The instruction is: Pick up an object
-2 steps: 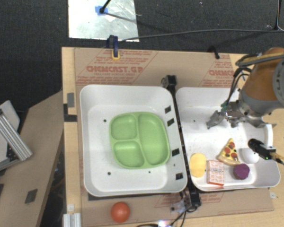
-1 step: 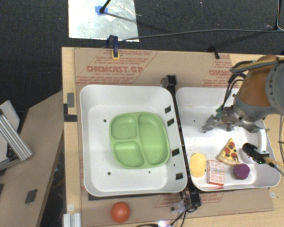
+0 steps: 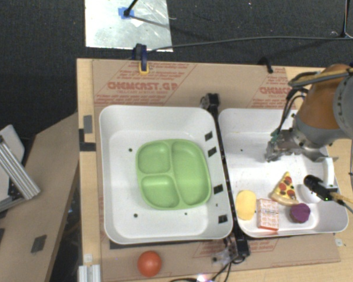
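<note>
- In the camera view we see the gripper (image 3: 275,152) low over the right bin (image 3: 247,128), near its middle; we cannot tell its state.
- Along that bin's near edge lie a yellow piece (image 3: 245,204), a red-and-white packet (image 3: 268,214), a pizza slice (image 3: 285,189) and a purple ball (image 3: 300,212), all apart from the gripper.
- The left bin (image 3: 120,157) holds a green divided plate (image 3: 173,173).
- An orange ball (image 3: 149,263) sits on the surface (image 3: 165,81).
</note>
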Motion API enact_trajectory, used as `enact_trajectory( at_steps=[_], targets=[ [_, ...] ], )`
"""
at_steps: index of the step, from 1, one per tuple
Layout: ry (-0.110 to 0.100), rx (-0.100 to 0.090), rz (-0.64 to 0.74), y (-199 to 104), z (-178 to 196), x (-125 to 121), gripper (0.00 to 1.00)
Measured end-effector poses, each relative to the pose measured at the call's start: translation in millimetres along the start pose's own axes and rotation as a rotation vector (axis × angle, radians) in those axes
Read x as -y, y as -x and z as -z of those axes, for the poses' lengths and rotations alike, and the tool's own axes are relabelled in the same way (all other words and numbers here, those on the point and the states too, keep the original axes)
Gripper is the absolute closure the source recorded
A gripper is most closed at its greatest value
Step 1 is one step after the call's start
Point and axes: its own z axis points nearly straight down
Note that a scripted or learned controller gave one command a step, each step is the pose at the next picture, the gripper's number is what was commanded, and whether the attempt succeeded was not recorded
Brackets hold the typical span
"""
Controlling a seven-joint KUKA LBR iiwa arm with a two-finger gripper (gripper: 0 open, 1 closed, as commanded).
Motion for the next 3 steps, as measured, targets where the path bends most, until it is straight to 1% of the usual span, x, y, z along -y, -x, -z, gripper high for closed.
enact_trajectory(
  at_steps=[1,2,3],
  targets=[
    [0.005,0.001,0.003,-2.6,64.5,-4.4,1.00],
    [0.003,0.001,0.004,-8.1,110.2,-8.5,1.00],
    [0.001,0.000,0.004,-8.0,134.3,-9.8,1.00]
  ],
)
